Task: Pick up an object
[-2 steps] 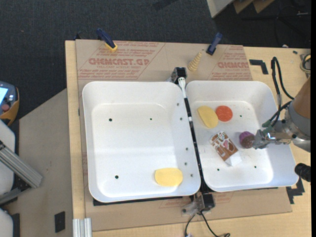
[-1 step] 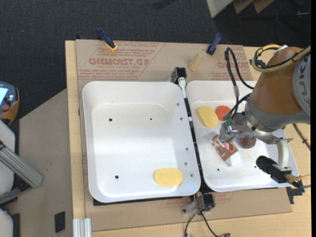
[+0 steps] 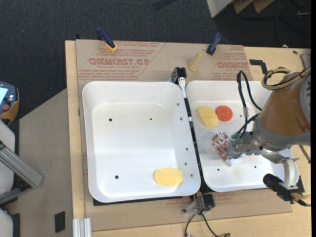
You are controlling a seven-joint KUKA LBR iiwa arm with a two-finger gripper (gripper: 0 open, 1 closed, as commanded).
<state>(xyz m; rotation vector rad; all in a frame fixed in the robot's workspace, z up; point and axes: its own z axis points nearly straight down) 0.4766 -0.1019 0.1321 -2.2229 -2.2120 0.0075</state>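
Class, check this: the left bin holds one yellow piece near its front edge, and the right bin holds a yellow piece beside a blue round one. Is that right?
Not quite. In the camera view, the round piece beside the yellow piece in the right bin is orange-red, not blue. The left bin does hold one yellow piece near its front edge.

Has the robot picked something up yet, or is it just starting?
Not yet, as far as this shows. Done: the arm has reached into the right bin. In hand: its end effector sits low beside a small brown-and-white object, but I cannot tell whether it grips it. Left: lifting something clear. A yellow piece and an orange piece lie nearby; another yellow piece lies in the left bin.
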